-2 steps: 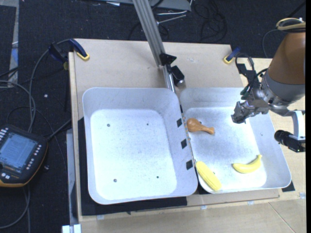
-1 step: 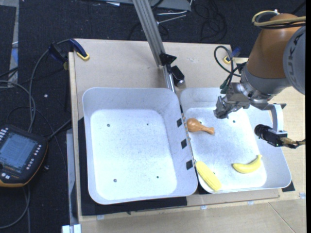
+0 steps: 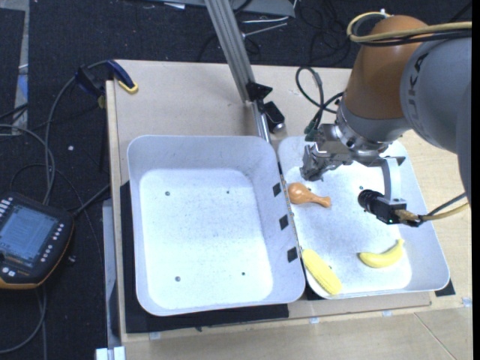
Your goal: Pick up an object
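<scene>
Sitting on a tan bench [image 3: 195,96] over dark floor with trailing cables: two shallow white bins side by side. Taking the shared divider between them as landmark. Lying well left of the divider, off the bench: a teach pendant [image 3: 26,238]. Left bin [image 3: 199,220] just left of the divider. Right bin [image 3: 375,265] carrying three items, scattered loosely, probably tipped in so as to give grasp targets. Resting just right of the divider, toward its far half: orange drumstick-shaped toy [image 3: 307,196], likeliest target, long axis running left-right with a slight downward tilt, bulb end pointing at the divider, thin end pointing away. Lying by the divider's near end: corn cob [image 3: 321,272]. Further right: banana [image 3: 382,255]. Hovering just above the toy: gripper [image 3: 315,163], pointing down; finger spread not resolvable, cannot tell.
</scene>
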Tool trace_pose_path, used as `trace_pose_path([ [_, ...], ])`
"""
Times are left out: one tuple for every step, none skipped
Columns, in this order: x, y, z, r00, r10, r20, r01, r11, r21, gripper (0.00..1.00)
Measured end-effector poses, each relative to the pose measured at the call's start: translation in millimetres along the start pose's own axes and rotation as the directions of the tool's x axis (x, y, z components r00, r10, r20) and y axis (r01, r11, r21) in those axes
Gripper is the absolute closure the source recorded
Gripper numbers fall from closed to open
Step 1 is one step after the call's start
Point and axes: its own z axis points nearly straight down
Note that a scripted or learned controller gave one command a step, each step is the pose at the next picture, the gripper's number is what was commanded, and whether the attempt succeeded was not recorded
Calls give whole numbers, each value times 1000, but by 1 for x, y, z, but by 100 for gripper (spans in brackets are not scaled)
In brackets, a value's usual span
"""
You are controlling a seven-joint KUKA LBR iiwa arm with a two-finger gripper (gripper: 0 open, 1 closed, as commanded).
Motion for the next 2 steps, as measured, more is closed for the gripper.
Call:
trace_pose_path([
  [54, 2, 5, 1000, 1, 0, -1, 1000, 1, 100],
  [105, 12, 16, 1000, 1, 1, -1, 1000, 1, 100],
])
